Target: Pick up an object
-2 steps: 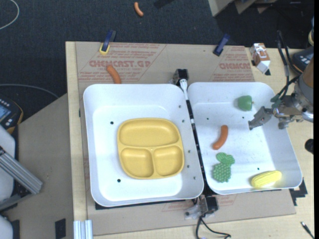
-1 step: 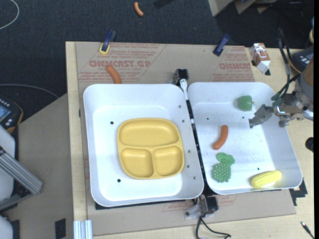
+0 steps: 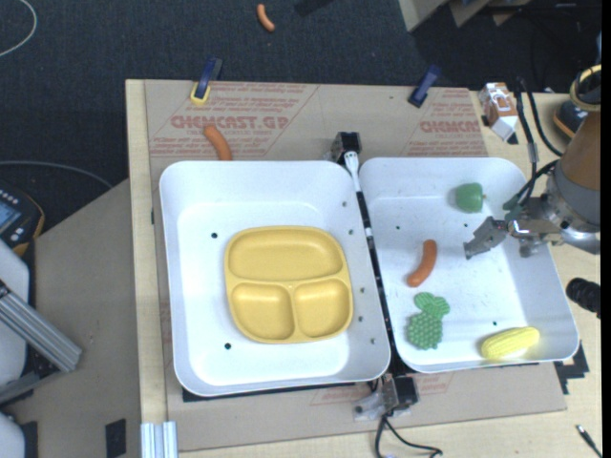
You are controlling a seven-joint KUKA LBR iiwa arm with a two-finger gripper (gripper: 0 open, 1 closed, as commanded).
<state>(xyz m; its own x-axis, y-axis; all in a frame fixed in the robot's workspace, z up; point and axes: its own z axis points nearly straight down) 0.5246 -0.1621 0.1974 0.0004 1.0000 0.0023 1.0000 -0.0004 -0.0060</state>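
My gripper (image 3: 489,238) hangs in the right bin (image 3: 535,303), finger state unclear; hot dog (image 3: 422,262) beside it, grab may miss.

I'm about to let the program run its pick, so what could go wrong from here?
The gripper hangs between the green pepper and the sausage, over bare bin floor, so a straight descent may grab nothing. The corn lies close to the right bin's front wall, where the jaws could hit the rim.
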